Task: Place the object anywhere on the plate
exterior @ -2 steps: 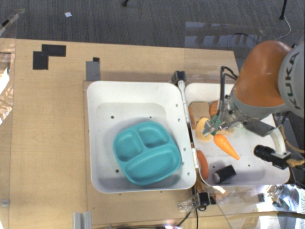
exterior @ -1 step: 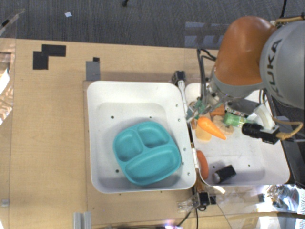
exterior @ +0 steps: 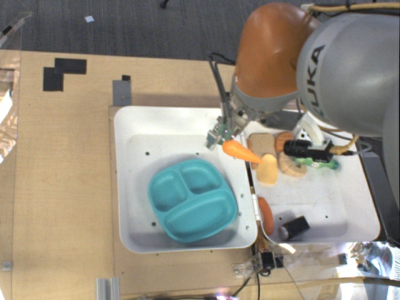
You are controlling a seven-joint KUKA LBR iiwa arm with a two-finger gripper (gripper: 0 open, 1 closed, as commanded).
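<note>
While the carrot [exterior: 240,150] hangs by one end from the closed end effector [exterior: 224,137] above the left bin [exterior: 128,186], it remains short of the teal plate [exterior: 192,199]. Carrying over and releasing are left.

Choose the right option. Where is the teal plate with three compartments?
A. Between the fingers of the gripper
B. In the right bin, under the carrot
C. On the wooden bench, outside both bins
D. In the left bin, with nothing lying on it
D. The teal plate lies flat on the floor of the left bin, and its three compartments are bare; the orange carrot is up at the divider between the bins.
</note>
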